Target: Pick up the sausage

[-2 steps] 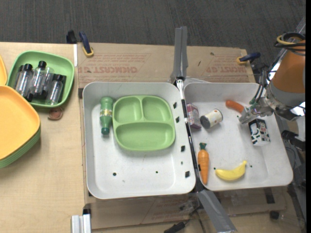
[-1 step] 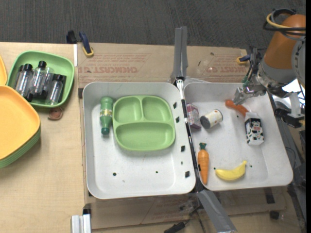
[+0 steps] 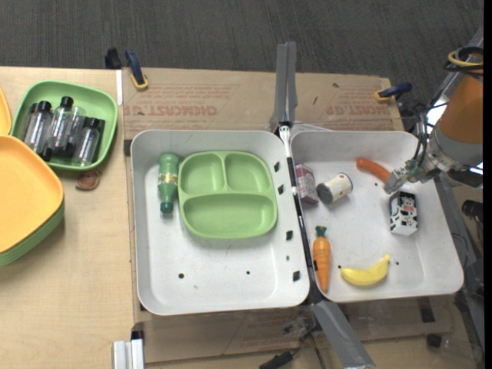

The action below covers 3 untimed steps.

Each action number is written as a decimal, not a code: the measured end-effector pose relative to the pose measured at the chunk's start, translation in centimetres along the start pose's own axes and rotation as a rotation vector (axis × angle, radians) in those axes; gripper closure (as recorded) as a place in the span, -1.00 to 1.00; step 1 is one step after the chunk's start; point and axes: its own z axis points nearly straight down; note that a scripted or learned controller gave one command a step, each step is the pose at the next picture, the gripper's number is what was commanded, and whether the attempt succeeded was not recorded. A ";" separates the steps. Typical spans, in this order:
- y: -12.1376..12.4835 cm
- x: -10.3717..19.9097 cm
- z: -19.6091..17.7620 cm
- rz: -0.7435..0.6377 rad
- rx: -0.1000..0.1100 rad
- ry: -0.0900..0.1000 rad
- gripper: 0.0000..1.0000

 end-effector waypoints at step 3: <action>-3.2 0.6 -2.8 0.177 0.012 -0.003 1.00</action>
